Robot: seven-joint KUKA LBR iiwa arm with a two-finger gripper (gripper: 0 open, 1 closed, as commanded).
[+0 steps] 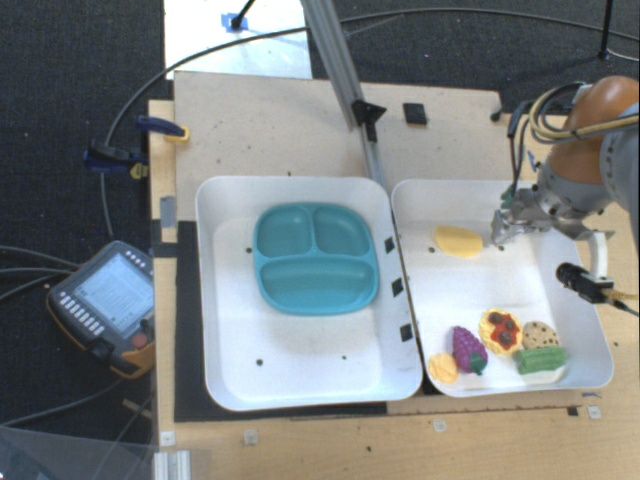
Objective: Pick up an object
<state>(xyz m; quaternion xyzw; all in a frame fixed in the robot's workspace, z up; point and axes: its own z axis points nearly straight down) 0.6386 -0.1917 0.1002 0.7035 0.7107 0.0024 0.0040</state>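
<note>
A pale yellow oval toy (pixel 459 241) lies in the upper part of the right bin (pixel 520 288). My gripper (pixel 499 230) hangs just to its right, fingers pointing down toward the bin floor, close beside the yellow piece but apart from it. I see nothing between the fingers. Along the bin's lower edge lie a purple grape bunch (pixel 466 348), a small orange-yellow piece (pixel 442 368), a round pizza-like toy (pixel 501 330), a cookie (pixel 540 334) and a green piece (pixel 541 360).
The left bin (pixel 230 298) holds a teal divided plate (pixel 315 258). A slanted metal pole (pixel 340 58) crosses the bench behind the bins. A teach pendant (pixel 105 303) and cables lie on the floor at left.
</note>
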